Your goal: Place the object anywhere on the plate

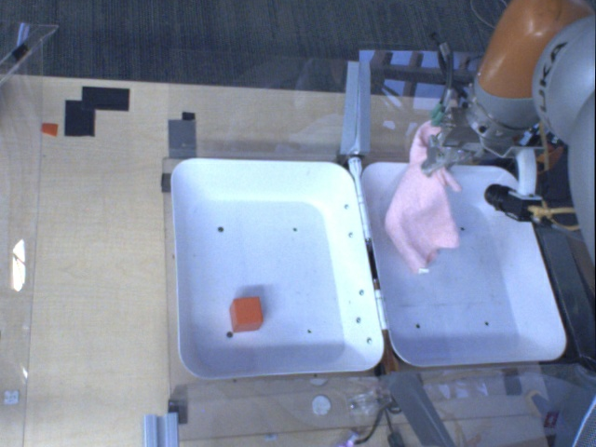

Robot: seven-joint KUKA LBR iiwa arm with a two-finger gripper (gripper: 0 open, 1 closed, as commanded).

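Bright, even overhead light, soft shadows, glare on clear panel (28, 250).

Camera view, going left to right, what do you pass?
Small orange marker → black shapes on the bench → orange block in the left bin → pink cloth hanging over the right bin → orange band of the arm.

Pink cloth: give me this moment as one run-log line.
arm: over right bin | gripper: shut on pink cloth, hanging | left bin: orange block | plate: not identified
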